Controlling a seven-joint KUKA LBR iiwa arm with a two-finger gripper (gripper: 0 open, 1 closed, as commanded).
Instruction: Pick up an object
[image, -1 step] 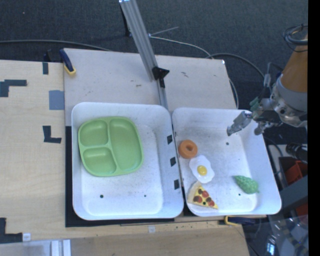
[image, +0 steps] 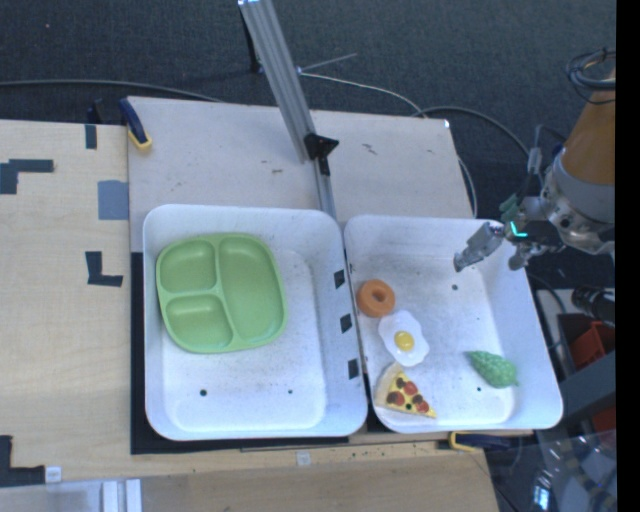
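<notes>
In the right bin (image: 440, 232) lie a brown doughnut (image: 376, 297), a fried egg (image: 404, 340), a pizza slice (image: 405, 393) and a green leafy piece (image: 493, 368). My gripper (image: 495, 256) hangs over the bin's far right corner, above the rim. Its fingers are spread open with nothing between them. The doughnut is well to its left and the green piece sits nearer the front, below it in the view.
The left bin (image: 240, 400) holds a green divided plate (image: 220, 291). A metal pole (image: 290, 85) slants down to the gap between the bins. Cables run behind the bench, and a blue and yellow clamp (image: 135, 125) sits at the back left.
</notes>
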